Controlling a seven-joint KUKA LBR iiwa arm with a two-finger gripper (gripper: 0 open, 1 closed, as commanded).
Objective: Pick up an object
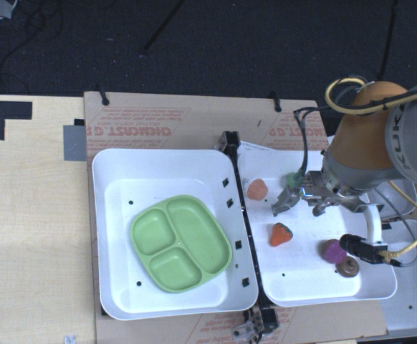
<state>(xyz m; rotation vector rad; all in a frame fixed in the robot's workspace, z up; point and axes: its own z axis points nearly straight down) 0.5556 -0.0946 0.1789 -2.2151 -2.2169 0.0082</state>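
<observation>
Strawberry (280,233) lying loose on the floor of the right bin (294,292), near its middle, red-orange with a green cap turned up-right. Pink ball (257,189) up-left of it, close to the divider between the bins. Purple piece (332,250) to the right, touching a brown ring (348,267) just below it, both near the bin's right wall. Tool (286,201) hanging above the bin floor between ball and strawberry, a little right of the ball, up from the strawberry, touching neither. Fingers dark and tilted down-left; open or together, cannot tell. Nothing seen clamped in it. Arm (366,138) reaching in from the right, orange band over the bin's far right corner. Left bin (115,192) holding a green three-part plate (180,244), set at a slant. Both bins resting on cardboard (158,124) atop the pale wooden desk (29,228).
</observation>
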